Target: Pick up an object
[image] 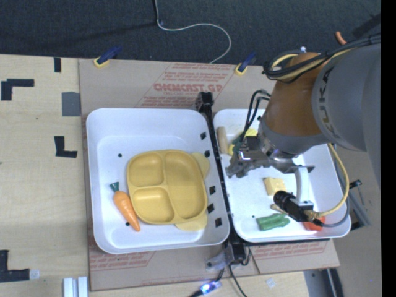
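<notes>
My gripper hangs low over the left part of the right bin, near the divider between the bins. Its metal fingers point down and left; nothing shows between them. A pale yellow block lies just right of the gripper on the bin floor. A green piece rests near the bin's front, beside an orange-red piece. Yellow and green bits peek out behind the wrist. In the left bin lie a yellow divided plate and a toy carrot.
The arm's grey body and orange band cover the right bin's back half. A black cable and connector hang over the bin's front right. Cardboard lies under both bins, with blue clips at its back corners.
</notes>
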Controlling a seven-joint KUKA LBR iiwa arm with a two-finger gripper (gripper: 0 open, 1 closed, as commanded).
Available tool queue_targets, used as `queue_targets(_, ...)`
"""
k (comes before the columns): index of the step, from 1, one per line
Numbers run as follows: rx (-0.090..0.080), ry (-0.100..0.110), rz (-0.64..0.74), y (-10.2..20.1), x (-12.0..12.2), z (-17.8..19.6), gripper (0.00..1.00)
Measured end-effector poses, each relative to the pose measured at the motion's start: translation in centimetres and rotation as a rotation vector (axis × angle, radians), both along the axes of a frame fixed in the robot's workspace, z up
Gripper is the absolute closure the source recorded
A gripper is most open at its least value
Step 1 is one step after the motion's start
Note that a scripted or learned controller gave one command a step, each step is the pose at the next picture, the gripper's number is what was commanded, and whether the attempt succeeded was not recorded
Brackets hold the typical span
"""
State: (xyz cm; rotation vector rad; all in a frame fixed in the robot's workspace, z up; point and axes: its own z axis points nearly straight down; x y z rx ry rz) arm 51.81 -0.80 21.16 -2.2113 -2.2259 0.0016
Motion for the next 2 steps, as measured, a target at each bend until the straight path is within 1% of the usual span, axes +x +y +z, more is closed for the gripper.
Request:
queue_targets(1,-0.001,0.002,-0.001,4.5,-3.39,0.36,1.0)
queue_targets(2,-0.002,-0.001,-0.004,5.15,-3.72,1.27,1.0)
